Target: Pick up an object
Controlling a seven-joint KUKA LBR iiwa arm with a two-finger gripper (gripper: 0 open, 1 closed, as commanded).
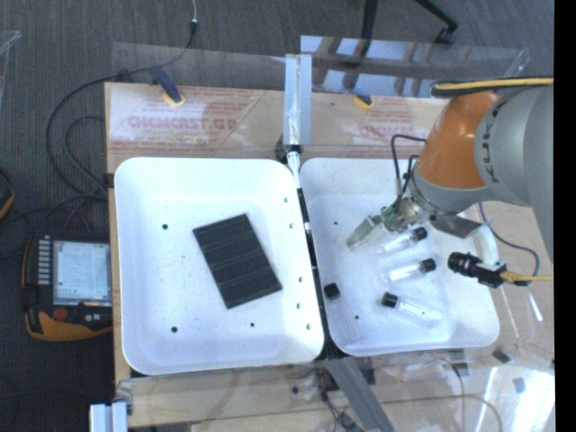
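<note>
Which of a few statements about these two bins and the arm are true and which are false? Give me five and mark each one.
1. A dark ribbed rectangular pad lies in the left bin. True.
2. The clear vials with black caps lie in the left bin. False: the vials lie in the right bin.
3. The end effector is over the right bin. True.
4. The arm reaches in from the view's left. False: it comes in from the right.
5. A small black cap lies loose in the right bin near the divide between the bins. True.
</note>
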